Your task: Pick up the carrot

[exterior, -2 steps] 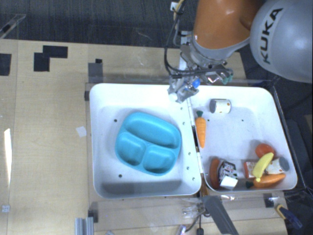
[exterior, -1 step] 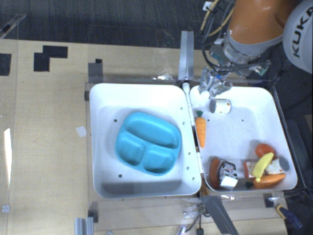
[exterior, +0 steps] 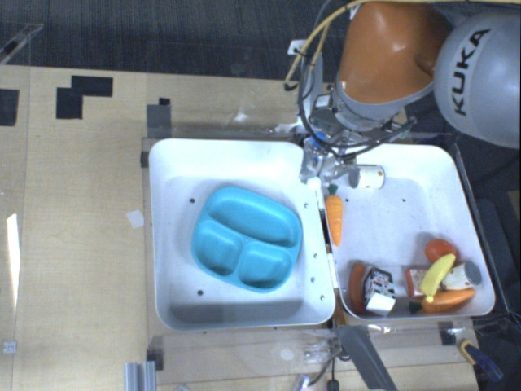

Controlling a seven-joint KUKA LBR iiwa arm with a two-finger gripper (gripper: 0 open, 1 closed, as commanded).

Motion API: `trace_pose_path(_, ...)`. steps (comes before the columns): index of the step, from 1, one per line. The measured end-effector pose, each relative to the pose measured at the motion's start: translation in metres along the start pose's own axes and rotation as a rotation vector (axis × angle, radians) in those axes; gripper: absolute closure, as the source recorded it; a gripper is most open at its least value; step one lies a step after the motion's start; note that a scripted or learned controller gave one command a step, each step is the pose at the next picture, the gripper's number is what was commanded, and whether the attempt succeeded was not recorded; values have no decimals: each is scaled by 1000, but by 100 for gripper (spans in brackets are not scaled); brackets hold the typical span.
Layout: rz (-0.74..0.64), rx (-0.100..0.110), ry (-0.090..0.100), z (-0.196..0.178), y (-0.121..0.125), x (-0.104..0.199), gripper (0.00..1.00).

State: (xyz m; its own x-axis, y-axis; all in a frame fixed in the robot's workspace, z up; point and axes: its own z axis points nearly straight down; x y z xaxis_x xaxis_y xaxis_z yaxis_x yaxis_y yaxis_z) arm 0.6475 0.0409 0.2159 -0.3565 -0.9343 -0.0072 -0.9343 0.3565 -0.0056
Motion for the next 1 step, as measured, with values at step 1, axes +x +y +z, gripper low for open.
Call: trace_pose_path(1, -100, 4, -1, 3, -41, 49, 100)
